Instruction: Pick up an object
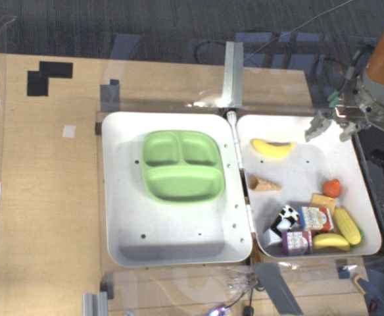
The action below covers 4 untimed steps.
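Observation:
My gripper [331,130] hangs over the far right corner of the right bin [310,166], its two fingers spread apart with nothing between them. Left of it and a little nearer lies a yellow banana [271,148]. A tan cone-shaped piece [263,184] rests near the bin's left wall. A small red-orange fruit [333,187] sits by the right wall. At the near end are a black-and-white item [286,217], a colourful box [315,218], a purple can [297,242], a corn cob [347,225] and a second banana [331,242].
The left bin [123,196] holds a green divided plate [182,165]. A metal divider [240,176] runs between the bins, with an upright metal post [233,74] behind it. Cables trail across the dark floor at the back.

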Each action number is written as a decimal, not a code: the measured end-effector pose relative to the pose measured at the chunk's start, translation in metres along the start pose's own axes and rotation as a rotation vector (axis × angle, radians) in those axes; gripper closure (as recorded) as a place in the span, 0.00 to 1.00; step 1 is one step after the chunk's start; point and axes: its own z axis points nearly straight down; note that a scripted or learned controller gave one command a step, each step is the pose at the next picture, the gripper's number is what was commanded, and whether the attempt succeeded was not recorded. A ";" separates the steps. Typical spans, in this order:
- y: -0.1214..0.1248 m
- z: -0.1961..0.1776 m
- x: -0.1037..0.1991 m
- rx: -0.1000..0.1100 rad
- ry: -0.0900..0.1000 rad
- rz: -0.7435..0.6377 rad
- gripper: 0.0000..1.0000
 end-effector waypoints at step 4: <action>0.051 0.144 0.061 0.011 0.000 -0.080 0.00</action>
